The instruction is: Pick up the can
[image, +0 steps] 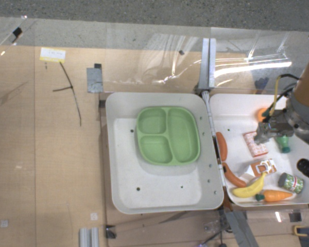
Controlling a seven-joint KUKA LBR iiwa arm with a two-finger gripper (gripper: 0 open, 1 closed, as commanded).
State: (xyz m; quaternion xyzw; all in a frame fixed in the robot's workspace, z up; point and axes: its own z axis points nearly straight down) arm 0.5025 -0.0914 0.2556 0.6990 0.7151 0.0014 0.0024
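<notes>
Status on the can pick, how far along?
Done: nothing yet. The can lies on its side at the near right of the right bin, beside the carrot and banana, untouched. In hand: the gripper hangs over the pink packet, further back, well apart from the can. Left: move over the can, descend, grasp, lift.

Grey arm (304,104) with orange band, yellow-and-black cables, and metallic end effector (262,133).
</notes>
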